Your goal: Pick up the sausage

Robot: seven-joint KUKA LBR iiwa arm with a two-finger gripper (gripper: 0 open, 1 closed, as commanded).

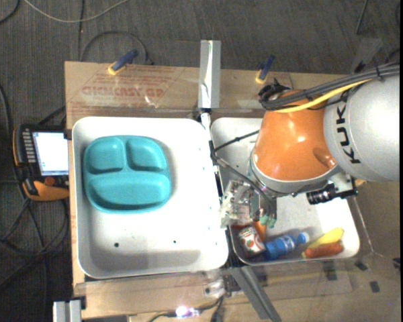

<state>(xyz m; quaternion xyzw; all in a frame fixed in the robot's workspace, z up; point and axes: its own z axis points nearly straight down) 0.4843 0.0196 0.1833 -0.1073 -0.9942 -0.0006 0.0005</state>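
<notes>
Risk first: tool (245, 210) hangs over the right bin's (290, 257) near-left clutter, beside a red-and-white packet (249, 239) and blue bottle (287, 244); I judge it could grab those instead. Can't tell its spread or contact. Sausage (322, 249), reddish, lies further right by the yellow piece (332, 236).

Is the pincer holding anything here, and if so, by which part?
Cannot be told: the pincer hangs over the right bin, its tips unclear. The sausage lies apart in that bin.
</notes>
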